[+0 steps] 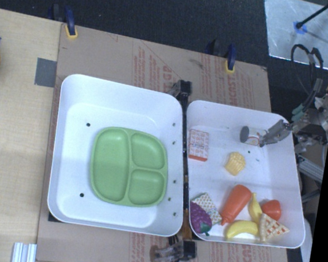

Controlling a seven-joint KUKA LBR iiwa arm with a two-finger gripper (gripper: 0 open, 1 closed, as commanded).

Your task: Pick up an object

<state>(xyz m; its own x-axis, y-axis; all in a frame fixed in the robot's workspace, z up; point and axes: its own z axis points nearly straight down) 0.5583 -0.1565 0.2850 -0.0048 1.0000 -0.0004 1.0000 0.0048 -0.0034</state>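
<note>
Several toy foods are heaped at the near edge of the right bin (302, 200), where the floor meets the front wall: a purple grape bunch (199, 217), a patterned cracker square (206, 204), a yellow banana (241, 230), an orange carrot (236, 203) lying slantwise, a red piece (272, 209) that may be a tomato, and a waffle-patterned triangle (273, 227). They touch or overlap one another, which is judged to make any one of them awkward to grip cleanly. Farther in, a yellow corn piece (235, 163) lies alone in the middle of the bin, and a small red-and-white box (198, 144) lies flat near the wall shared with the left bin (65, 142). Being well apart from their neighbours, these two are judged the easier targets. In the left bin a green divided plate (128, 166) is set flat at the centre, with nothing on it.

At the far right corner of the right bin the hand (261, 140) is reached in low from the right, angled towards a small grey disc (245, 134) just beside its tip. Whether the hand is open or closed cannot be told, and nothing is seen held in it. No object is yet lifted; all lie on the bin floor. Both bins are seated on brown cardboard (131, 66) clamped to the table (2, 131), presumably to keep them from sliding.
</note>
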